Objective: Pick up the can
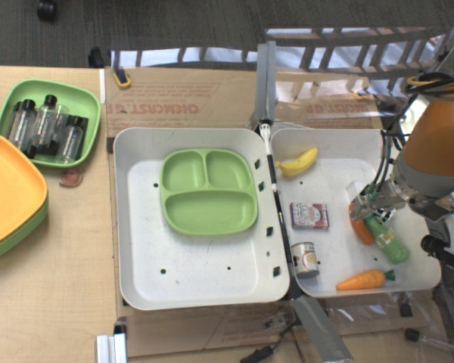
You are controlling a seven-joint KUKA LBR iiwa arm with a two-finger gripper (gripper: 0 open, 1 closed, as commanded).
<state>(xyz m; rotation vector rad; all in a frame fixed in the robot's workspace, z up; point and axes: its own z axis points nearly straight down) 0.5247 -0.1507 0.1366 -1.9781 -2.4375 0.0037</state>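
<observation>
Can (306,259) — lower-left of jaws (372,207) — well apart

Wooden bench (53,293), two white bins (136,225), green tray (83,104), orange plates (11,195)

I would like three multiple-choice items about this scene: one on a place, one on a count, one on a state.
1. Where is the can?
A. right bin, near its left wall
B. on the green divided plate
C. on the bench

2. How many carrots lie in the right bin?
A. one
B. two
C. four

3. How does the banana lie?
A. touching the can
B. apart from the can, toward the far wall
C. on the plate

Answers: 1 A, it stands beside the bin divider. 2 B, one near the front, one under the gripper. 3 B, the small box lies between.
</observation>
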